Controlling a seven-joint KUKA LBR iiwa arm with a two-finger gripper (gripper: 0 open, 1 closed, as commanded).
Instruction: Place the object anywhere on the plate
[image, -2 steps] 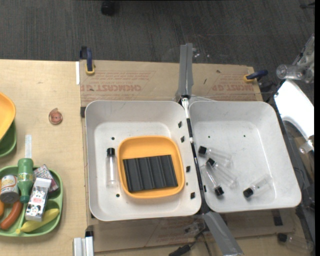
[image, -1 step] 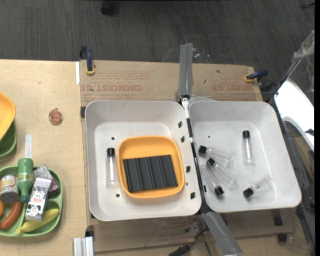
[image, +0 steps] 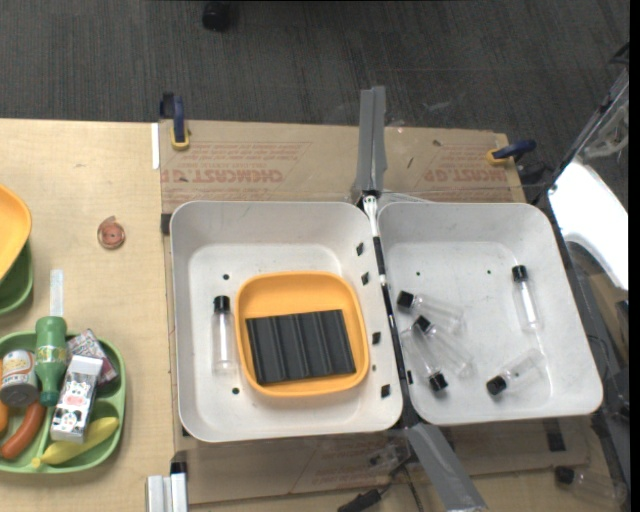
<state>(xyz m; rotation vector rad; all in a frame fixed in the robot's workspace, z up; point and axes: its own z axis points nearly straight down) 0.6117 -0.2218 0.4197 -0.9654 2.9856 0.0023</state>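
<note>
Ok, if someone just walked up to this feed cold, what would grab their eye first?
Probably the orange plate in the left bin, with a dark ribbed slab lying on it and one clear vial just beside it. Next, the loose scatter of black-capped vials in the right bin. The green tray of toy food at far left also stands out.

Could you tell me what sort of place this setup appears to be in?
Probably a robotics lab bench for pick-and-place trials. Two shallow white bins sit on clamped cardboard: the left bin holds an orange plate, the right bin several clear vials. Toy food fills a green tray nearby.
</note>
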